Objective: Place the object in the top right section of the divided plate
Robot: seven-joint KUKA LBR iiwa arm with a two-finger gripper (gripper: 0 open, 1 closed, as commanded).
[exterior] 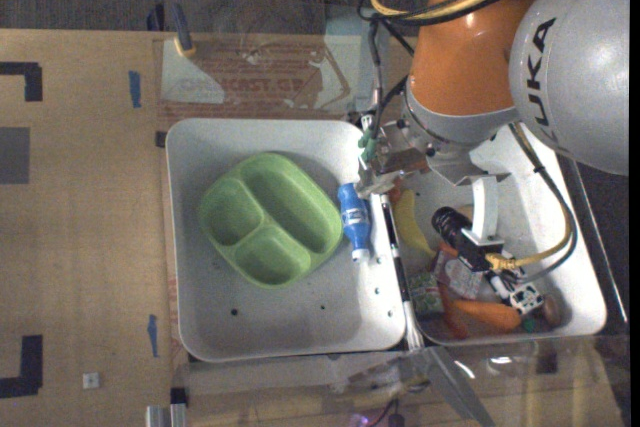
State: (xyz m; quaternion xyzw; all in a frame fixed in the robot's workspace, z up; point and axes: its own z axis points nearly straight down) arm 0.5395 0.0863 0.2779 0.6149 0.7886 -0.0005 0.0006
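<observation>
Green and three-sectioned, the divided plate sits in the left white bin. Your gripper hangs over the bins' shared rim, its wrist hiding the jaws, so their state cannot be told. A blue bottle, probably your object, lies just beside the plate, seemingly unheld. A low sweep could knock it away.

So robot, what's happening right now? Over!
Gripper low at the bins' shared edge, grip unclear. Blue bottle lying beside the green divided plate, not in it. Plate sections bare, nothing in the way.
</observation>
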